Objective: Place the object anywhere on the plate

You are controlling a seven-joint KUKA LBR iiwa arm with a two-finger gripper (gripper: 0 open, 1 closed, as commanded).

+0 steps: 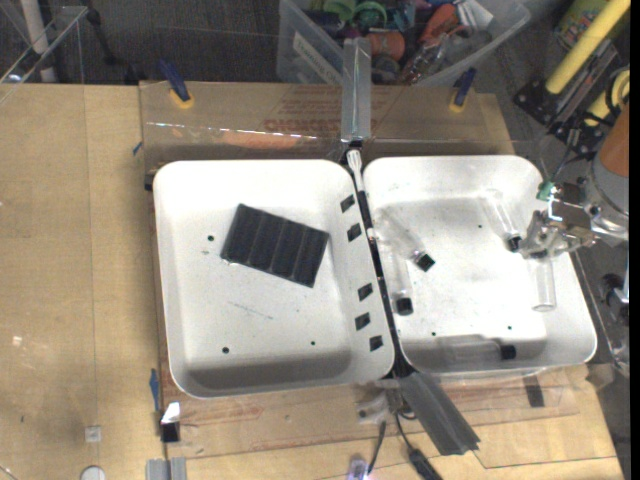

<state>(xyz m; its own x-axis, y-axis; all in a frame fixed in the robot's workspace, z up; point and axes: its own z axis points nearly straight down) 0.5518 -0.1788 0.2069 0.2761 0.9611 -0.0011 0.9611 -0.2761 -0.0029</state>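
— Where was the object?
— A small black piece (423, 261) lay in the right bin (455, 173), well apart from the dark plate (275, 245) in the left bin (195, 203).
— And the gripper (528, 240)?
— At the right bin's right side. Clenched or released, I couldn't tell.

I see pale wooden bench top (70, 268) far left of pincer (528, 240); clear tub of coloured clutter (400, 13) behind; dark backdrop beyond.
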